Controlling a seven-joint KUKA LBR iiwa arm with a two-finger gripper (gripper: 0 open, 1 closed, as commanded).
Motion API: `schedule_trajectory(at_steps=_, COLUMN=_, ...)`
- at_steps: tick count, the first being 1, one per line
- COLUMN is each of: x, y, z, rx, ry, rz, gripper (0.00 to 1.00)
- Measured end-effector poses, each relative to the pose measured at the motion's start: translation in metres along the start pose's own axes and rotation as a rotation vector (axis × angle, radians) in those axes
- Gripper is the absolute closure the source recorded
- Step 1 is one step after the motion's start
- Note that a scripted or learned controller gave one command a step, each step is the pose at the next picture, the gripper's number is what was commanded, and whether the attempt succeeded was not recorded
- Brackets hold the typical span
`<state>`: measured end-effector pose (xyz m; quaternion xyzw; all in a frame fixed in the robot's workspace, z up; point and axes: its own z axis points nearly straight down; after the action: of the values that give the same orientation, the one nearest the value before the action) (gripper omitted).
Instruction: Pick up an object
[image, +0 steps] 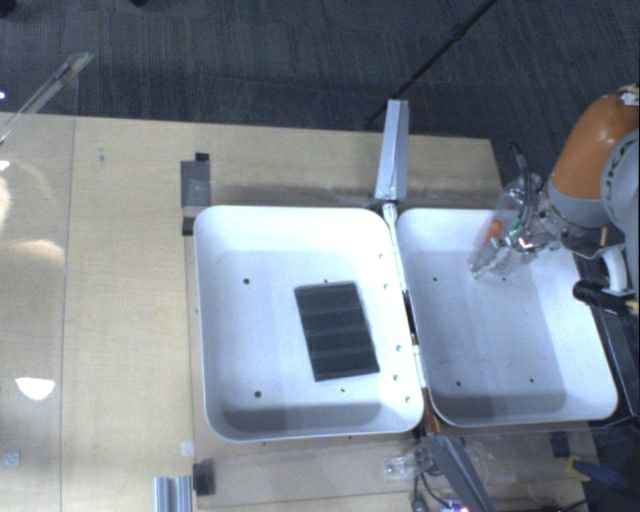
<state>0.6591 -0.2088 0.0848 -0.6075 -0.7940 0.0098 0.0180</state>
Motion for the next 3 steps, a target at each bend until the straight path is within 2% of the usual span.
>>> schedule_trajectory(at_steps=1, x=0.011, y=0.004, z=-0.001, rx=-0.006, ry=-0.019, rz=-0.256, gripper=0.00)
schedule_trajectory(at_steps=2, x=0.040, y=0.000, z=-0.015, rx=-0.039, ry=-0.023, rz=-0.206, gripper=0.00)
schedule_trajectory(at_steps=3, x=0.053, y=0.016, z=-0.001, rx=-0.003, ry=-0.013, rz=-0.286, gripper=0.00)
